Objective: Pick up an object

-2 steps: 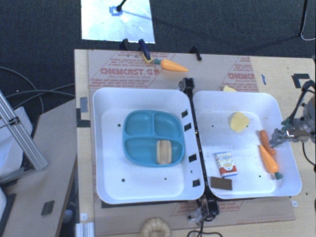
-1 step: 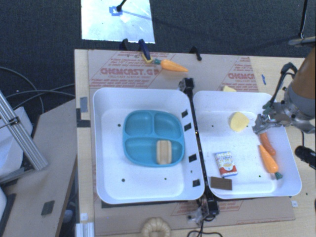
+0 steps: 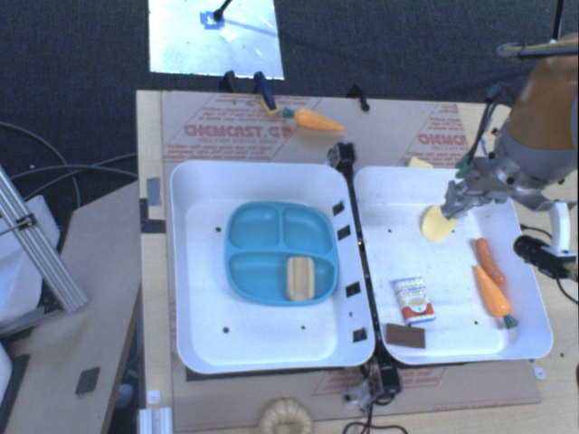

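My tool (image 3: 452,208) hangs low over the far part of the right bin (image 3: 398,193), reaching in from the right. Its tip sits at the far right edge of a flat yellow piece (image 3: 437,225) that lies on the bin floor. From this slanted view I cannot tell whether it is spread or clenched, and I cannot tell whether it is touching the yellow piece or just above it. Nothing shows as held.

The yellow piece is the thing nearest me, so I judge it the likely pick. It lies just to the near left of the tool tip, roundish, with no clear long axis, so the turn of my wrist should matter little. What counts is a small shift toward the near left to centre over it, then a straight drop. It is thin and flat, so I expect it may slip or stay down.

Other choices lie nearer the front. Two carrots (image 3: 489,278) lie almost end to end along the right side of the bin, long axes running far to near. A small packet (image 3: 413,298) and a brown block (image 3: 404,335) lie near the middle divider. The left bin (image 3: 204,242) holds a blue plate (image 3: 271,242) with a piece of bread (image 3: 299,278) in it. Another carrot (image 3: 312,120) rests on the desk (image 3: 226,132) beyond the bins.
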`<control>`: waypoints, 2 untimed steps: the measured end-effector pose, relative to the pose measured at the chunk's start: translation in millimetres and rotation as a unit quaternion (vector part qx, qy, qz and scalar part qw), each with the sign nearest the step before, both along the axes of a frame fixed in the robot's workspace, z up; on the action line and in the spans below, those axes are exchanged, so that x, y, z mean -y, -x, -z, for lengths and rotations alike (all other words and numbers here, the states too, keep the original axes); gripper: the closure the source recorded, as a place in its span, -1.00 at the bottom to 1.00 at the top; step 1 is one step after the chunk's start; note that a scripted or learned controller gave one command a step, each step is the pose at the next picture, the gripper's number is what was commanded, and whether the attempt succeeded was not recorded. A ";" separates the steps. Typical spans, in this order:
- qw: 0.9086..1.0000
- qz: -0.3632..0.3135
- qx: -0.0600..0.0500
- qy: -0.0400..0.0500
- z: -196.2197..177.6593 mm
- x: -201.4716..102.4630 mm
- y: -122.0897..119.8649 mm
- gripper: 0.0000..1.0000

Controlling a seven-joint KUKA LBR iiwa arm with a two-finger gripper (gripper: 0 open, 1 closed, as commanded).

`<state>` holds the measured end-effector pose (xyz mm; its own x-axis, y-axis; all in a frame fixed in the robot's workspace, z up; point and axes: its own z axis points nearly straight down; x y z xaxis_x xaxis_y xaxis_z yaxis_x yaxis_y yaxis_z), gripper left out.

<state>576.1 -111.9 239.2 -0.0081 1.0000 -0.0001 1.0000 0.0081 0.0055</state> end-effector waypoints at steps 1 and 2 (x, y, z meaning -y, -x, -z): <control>1.000 0.000 0.000 0.000 -0.5 -28.7 -38.7 1.00; 1.000 0.001 0.000 0.000 11.0 -45.2 -63.7 1.00</control>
